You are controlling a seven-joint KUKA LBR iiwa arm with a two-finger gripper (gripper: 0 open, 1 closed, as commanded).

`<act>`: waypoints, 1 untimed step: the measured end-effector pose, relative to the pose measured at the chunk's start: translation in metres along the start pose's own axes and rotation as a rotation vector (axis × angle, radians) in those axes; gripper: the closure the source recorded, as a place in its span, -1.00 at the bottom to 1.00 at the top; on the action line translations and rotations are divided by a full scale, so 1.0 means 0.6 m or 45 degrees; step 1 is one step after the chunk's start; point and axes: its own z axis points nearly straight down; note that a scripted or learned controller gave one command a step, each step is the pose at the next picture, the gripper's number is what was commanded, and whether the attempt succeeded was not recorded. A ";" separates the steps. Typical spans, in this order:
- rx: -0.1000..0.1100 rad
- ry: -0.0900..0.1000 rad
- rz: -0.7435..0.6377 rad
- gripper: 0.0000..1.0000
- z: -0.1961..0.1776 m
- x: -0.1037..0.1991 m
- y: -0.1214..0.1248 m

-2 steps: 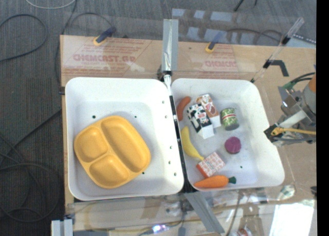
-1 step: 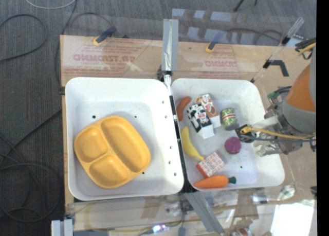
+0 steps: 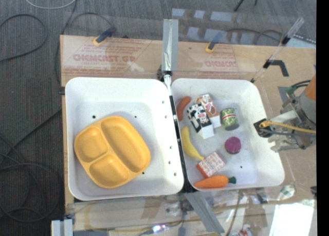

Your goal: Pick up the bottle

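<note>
The grey robot arm with the orange band comes in from the right of the view, and its gripper hangs over the right rim of the right shallow white plastic bin. Whether the gripper is wide or narrow, I cannot tell, and nothing is seen held in it. The black-and-white spotted bottle with a white end lies tilted in this bin, well apart from the gripper, toward the view's left of it and a little higher in the picture. Between the bottle and the gripper stands a small green can, and a round purple thing is the nearest object to the gripper. A colourful small box touches the bottle on its far side, with a red-orange sausage shape beside it. Further from the gripper, lower in the view, lie a yellow banana, a red-and-white box and an orange carrot. The left white bin, farthest from the gripper, holds a yellow divided plate.
</note>
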 end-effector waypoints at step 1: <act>0.000 -0.001 0.001 1.00 0.026 -0.006 0.030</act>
